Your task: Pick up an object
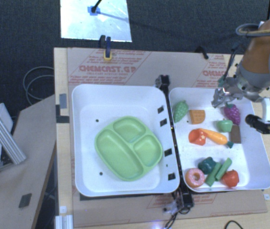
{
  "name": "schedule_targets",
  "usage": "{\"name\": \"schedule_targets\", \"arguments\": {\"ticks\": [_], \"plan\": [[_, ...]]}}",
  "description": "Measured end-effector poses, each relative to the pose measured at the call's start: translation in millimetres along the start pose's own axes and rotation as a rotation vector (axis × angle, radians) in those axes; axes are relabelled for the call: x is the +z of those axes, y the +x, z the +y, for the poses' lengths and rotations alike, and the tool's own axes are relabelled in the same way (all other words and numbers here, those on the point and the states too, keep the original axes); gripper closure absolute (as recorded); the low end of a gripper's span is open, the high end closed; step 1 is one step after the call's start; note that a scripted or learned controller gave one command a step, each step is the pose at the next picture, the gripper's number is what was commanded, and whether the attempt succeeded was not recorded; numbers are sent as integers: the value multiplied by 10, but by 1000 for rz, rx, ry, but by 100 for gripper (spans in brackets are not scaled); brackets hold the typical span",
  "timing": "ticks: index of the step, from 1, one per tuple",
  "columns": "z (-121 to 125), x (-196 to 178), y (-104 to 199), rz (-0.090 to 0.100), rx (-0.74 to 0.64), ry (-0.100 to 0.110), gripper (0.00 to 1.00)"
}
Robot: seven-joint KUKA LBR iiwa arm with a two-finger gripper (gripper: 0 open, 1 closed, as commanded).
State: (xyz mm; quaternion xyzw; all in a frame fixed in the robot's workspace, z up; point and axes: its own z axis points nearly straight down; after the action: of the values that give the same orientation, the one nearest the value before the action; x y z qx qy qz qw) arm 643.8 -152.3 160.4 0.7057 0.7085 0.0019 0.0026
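- Hovering over the right shallow white bin (266, 168), the metal two-finger gripper (222, 98) hangs just beside the purple plastic grape bunch (232, 112), probably its target; finger state cannot be told.
- Toy foods crowd this bin; the green divided plate (128, 148) lies in the left bin (84, 128).

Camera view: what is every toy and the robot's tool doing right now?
Tool: hovering above the right bin's far edge, holding nothing I can see.
Green tray: lying flat in the left bin, nothing in its compartments.
Purple grapes: lying beside the tool.
Carrot: lying on its side.
Donut: lying flat.
Tomato: sitting in the near corner.
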Motion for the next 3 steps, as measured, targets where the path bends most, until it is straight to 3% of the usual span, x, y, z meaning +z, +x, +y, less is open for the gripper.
{"name": "schedule_targets", "arguments": {"ticks": [1, 2, 3], "plan": [[25, -447, -34, 0, -1, -1, 100], [40, -660, -35, 0, -2, 1, 100], [73, -565, 528, 3, -5, 4, 100]]}}
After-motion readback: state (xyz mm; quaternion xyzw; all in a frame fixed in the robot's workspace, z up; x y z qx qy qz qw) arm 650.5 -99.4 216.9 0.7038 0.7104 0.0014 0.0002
